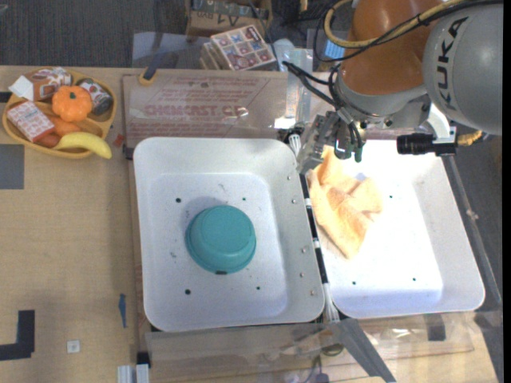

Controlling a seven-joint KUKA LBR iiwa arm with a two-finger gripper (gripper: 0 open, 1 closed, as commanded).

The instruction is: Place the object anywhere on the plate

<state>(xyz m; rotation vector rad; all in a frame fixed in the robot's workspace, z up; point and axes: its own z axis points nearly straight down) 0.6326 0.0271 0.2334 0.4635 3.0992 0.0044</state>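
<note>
A crumpled yellow-orange cloth [345, 204] lies at the left side of the right bin [415, 286], right of frame centre. The gripper [331, 146] hangs at the cloth's upper end, touching it; whether the jaws clench it I cannot tell. A teal plate [221, 238] sits upside down in the left bin [160, 294].

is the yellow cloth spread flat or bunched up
Bunched up: the yellow cloth lies in uneven folds in the right bin.
</note>
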